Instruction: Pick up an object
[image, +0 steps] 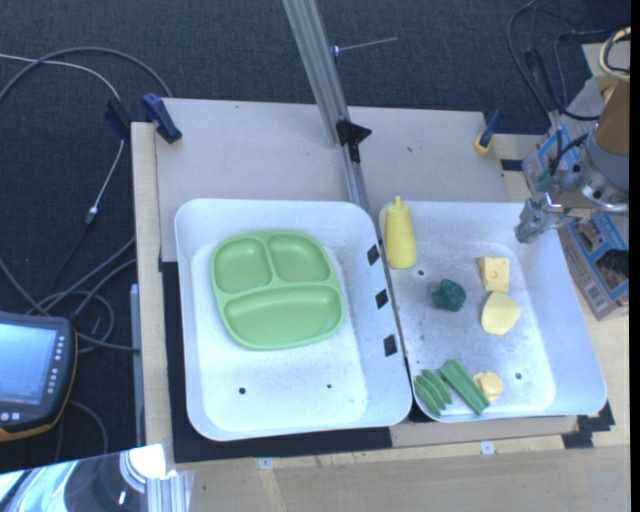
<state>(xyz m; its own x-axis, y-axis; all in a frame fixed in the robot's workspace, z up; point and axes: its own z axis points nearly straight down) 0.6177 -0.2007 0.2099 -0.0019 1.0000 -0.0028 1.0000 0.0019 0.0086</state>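
The right bin (560, 330) holds several small items. A yellow squeeze bottle (400, 235) lies at its far left corner. Near the middle sit a dark green lump (449, 295), a yellow cheese-like block (494, 273) and a rounded yellow piece (500, 314). Green pea pods (450, 387) and a small yellow chunk (488, 384) rest by the front edge. My gripper (533, 221) hangs over the bin's far right edge, up and to the right of the cheese-like block, apart from every item. Nothing is seen in it.
In the left bin (200, 390) lies a light green divided plate (278, 290). A slanted metal pole (325, 70) rises from the bench behind the bins. Blue clamps (160, 115) grip the bench's far corners. Cables and a tablet (30, 370) lie on the floor to the left.
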